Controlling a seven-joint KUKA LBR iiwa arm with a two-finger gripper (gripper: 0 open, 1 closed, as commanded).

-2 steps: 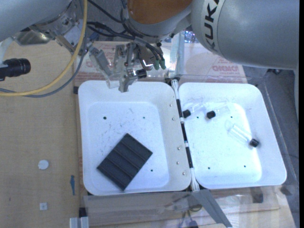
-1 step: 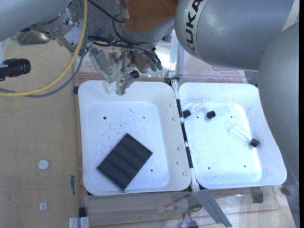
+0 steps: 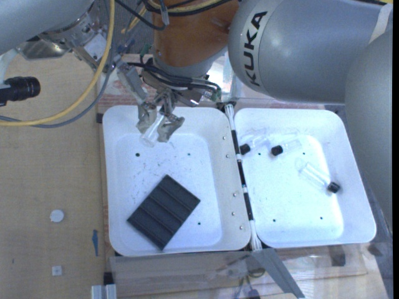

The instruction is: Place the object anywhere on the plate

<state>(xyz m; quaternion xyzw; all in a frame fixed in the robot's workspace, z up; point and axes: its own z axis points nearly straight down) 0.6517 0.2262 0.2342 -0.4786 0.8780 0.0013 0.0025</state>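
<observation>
A dark ribbed rectangular plate [image 3: 164,212] lies at a slant in the front part of the left bin [image 3: 118,167]. My gripper [image 3: 158,125] hangs over the back of that bin, well behind the plate. A small clear tube [image 3: 149,132] shows between its fingertips, and the fingers are shut on it. The tube is lifted off the bin floor and casts a faint shadow on it. The orange wrist band and grey arm rise above and to the right of the gripper.
The right bin [image 3: 355,167] holds a few clear tubes with black caps: one [image 3: 317,177] lies near the middle right, and two caps [image 3: 276,149] sit near the back left. A ridge [image 3: 240,179] divides the bins. Yellow cables run over the bench at the back left.
</observation>
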